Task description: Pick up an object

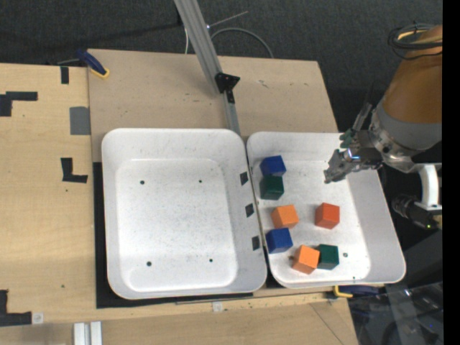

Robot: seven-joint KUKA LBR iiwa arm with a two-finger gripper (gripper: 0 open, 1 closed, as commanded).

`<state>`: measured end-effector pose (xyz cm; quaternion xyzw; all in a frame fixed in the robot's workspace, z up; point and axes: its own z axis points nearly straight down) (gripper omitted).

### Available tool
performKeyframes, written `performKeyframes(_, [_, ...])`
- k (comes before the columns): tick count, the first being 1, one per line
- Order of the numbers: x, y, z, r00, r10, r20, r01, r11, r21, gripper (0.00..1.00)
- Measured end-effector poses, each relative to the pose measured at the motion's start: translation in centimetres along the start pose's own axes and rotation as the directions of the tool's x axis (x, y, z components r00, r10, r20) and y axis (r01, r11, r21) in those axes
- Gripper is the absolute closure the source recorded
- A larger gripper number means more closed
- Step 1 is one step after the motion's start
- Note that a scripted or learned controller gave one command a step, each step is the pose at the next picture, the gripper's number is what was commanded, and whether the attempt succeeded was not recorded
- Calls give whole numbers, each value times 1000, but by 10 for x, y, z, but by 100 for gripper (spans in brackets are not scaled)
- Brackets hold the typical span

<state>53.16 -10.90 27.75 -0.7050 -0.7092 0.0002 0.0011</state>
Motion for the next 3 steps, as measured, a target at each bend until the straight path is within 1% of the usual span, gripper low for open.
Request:
performKeyframes(1, [62,4,7,1000,-2,0,2,1000,-1,100])
performKeyframes(2, [115,15,6,1000,-1,0,1,1000,-1,100])
performKeyframes(3, [170,31,11,1000,-2,0,2,1000,-1,100])
